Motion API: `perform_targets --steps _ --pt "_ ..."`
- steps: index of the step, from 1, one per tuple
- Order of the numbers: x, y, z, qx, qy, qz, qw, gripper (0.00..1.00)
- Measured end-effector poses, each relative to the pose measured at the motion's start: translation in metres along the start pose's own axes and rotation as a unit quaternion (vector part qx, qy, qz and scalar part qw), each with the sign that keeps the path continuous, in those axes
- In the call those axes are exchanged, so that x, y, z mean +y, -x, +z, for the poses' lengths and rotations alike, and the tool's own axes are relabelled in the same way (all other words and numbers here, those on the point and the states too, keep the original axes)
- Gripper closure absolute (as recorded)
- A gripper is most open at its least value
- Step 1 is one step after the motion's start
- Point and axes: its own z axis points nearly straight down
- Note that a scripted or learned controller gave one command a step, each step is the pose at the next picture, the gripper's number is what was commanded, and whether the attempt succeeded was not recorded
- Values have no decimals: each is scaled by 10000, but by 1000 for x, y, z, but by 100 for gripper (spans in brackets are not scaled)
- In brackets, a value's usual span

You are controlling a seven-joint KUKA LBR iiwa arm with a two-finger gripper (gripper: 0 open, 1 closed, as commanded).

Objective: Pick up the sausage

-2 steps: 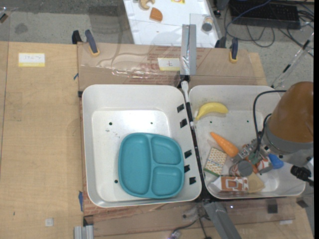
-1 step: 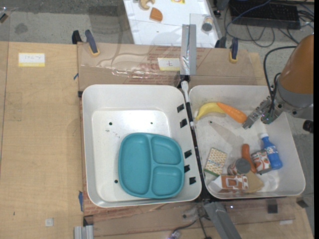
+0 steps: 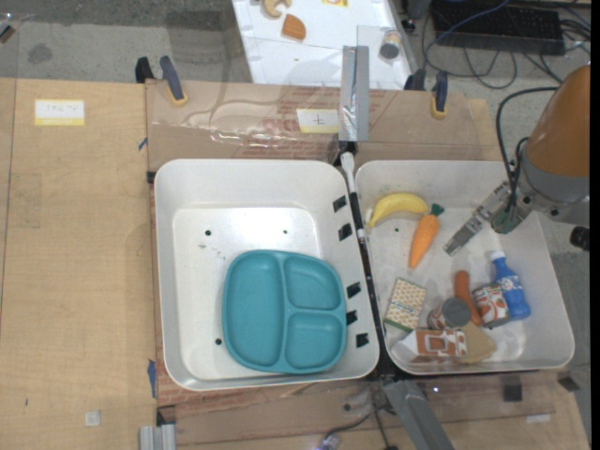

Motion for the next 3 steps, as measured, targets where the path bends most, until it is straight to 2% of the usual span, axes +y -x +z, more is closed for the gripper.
perform_targets --steps 1,2,3 --pt "-37 -61 43 7 -1 -627 9980 0" --pt "-38 -58 32 -26 25 -587 9983 100" --pt "-8 -121 -49 0 1 -995 9950 100"
